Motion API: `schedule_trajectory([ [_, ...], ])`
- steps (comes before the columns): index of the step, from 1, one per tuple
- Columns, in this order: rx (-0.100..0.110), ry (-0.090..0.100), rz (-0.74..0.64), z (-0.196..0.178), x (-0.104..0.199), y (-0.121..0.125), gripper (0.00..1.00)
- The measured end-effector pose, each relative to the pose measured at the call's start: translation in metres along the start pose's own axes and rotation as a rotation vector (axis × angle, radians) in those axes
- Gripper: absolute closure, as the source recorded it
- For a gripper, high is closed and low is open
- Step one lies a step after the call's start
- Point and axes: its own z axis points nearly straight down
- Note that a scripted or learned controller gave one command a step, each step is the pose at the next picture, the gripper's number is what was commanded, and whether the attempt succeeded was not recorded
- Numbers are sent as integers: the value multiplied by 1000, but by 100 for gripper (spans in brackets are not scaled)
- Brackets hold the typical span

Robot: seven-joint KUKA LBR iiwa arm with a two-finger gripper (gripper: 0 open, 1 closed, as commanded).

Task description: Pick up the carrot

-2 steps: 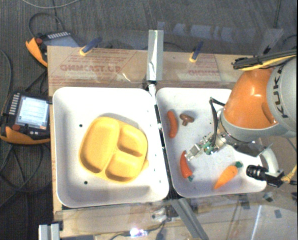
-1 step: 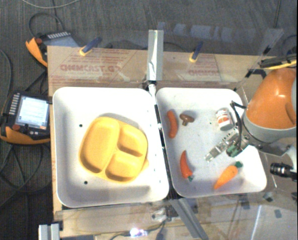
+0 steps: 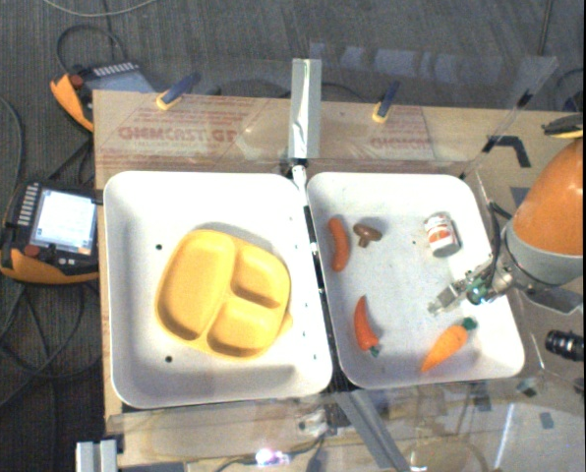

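Note:
The carrot (image 3: 442, 348) is orange with a small green top. It lies at a slant in the front right corner of the right bin (image 3: 401, 183), green end pointing up and right. My gripper (image 3: 454, 296) hangs low over the right bin, just above and slightly left of the carrot's green end. It reaches in from the right edge, and nothing shows in its grasp.
The right bin also holds a red-orange sausage (image 3: 339, 243), a small brown mushroom (image 3: 368, 233), a red and white can (image 3: 439, 233) and a red chili pepper (image 3: 366, 324). A yellow compartment tray (image 3: 226, 291) lies in the left bin (image 3: 126, 264).

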Motion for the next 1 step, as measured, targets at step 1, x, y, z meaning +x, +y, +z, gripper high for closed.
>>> schedule_trajectory([
  [1,-8,-7,218,76,26,14,100],
])
